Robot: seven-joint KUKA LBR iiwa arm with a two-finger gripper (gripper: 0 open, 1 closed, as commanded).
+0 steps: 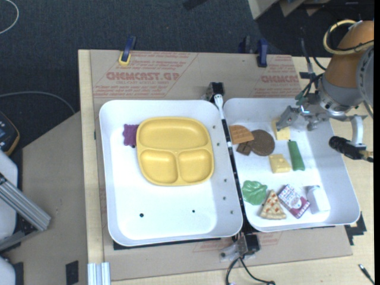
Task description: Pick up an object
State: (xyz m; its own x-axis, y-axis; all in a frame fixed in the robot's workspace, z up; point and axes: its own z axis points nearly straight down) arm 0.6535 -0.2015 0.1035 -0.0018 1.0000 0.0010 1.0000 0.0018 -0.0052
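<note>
A pizza slice (272,206) and a red packet (294,200) lie at the near edge of the right bin (350,186); a green stick (295,155) lies farther back. The gripper (295,117) hovers over the bin's far end beside a yellow block (282,130); its opening cannot be made out.

Two white bins (113,159) on a tan worktop (178,70) printed with red lettering: yellow divided tray (175,149), purple scrap (129,134), brown disc (261,142), green stick (295,155), pale yellow block (279,162), green leaf (254,191), orange-and-red pizza slice (272,206), red-patterned packet (294,200).
</note>
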